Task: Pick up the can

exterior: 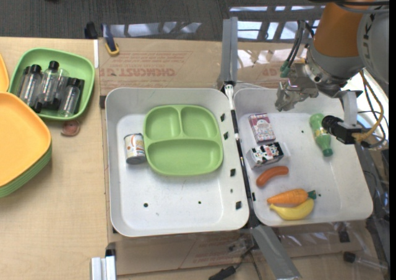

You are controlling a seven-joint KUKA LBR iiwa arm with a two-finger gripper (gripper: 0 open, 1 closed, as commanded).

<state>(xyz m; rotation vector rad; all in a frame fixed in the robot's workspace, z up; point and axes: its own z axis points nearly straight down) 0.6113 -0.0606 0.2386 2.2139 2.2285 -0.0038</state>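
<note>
Right now my pincer [289,103] hangs over the back edge of the right bin [362,207]; whether it is released or clenched I cannot tell. The can [134,148] lies well away from it, across the divider in the left bin [179,211], tipped on its side and just beside the green divided plate [183,138].

My worry is the approach. A can on its side may roll when touched, and with the plate's rim so close, one side of the pincer could land on the plate instead of beside the can. A descent aimed slightly off would nudge the can toward the bin wall.

Below the pincer, the right bin holds a pink carton [262,128], a black-and-white box [265,153], a sausage [272,175], a carrot [292,197], a banana [293,211] and a green bottle [322,135]. Farthest off, a green tray [83,70] holds small dark-capped bottles [51,89].
</note>
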